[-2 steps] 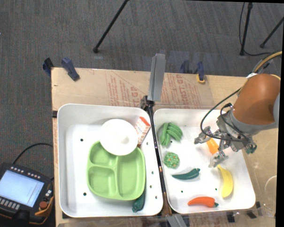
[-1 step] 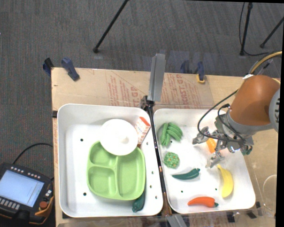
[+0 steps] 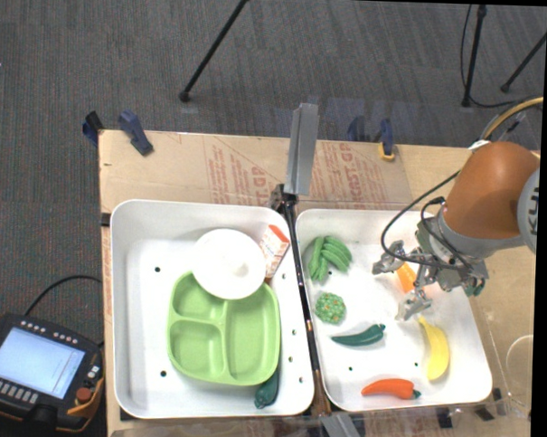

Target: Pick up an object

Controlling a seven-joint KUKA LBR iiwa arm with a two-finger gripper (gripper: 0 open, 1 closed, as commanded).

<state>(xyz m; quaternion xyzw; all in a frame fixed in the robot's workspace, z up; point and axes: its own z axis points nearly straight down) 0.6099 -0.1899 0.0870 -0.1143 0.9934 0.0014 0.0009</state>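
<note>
My gripper [image 3: 400, 284] hangs over the right bin [image 3: 481, 356], in its upper right part, and stands open with its two fingers [image 3: 414, 305] spread wide. A small orange piece [image 3: 405, 278], like a carrot, lies in the gap between them; I cannot tell whether either finger touches it. Close below lies a yellow banana [image 3: 436, 349]. Green pea pods [image 3: 328, 255], a round green vegetable [image 3: 330, 307], a dark green pepper [image 3: 360, 335] and a red-orange pepper [image 3: 390, 387] lie further left and nearer the front.
The left bin [image 3: 129, 324] holds a green divided tray [image 3: 223, 333] with a white plate [image 3: 229, 263] on its far edge, a small carton [image 3: 274, 245] and a dark green item [image 3: 266, 394]. A grey upright post [image 3: 302, 151] stands behind the bins.
</note>
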